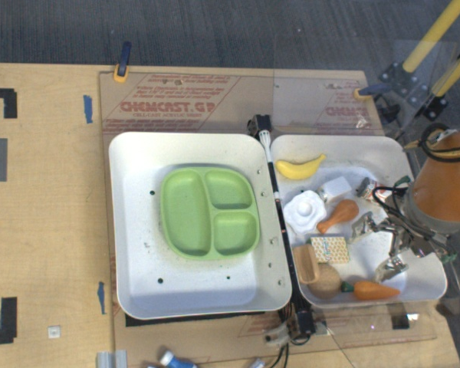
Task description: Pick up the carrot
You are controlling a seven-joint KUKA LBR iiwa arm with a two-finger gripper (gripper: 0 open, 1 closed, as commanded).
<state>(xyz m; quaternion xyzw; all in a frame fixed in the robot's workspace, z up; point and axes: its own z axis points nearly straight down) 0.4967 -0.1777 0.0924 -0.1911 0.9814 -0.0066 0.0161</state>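
The small orange carrot [376,289] lies at the near edge of the right white plastic bin [425,278], beside a brown potato [326,281]. The gripper [383,244] hangs just above it, metal fingers [391,267] spread open, holding nothing.

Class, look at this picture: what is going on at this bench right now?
A robot arm reaches in from the right over the right bin, which holds toy food. Its gripper hangs low in that bin, just above the carrot near the bin's front wall. Nothing shows between its fingers, so the carrot is not yet picked up. The left bin holds a green divided plate.
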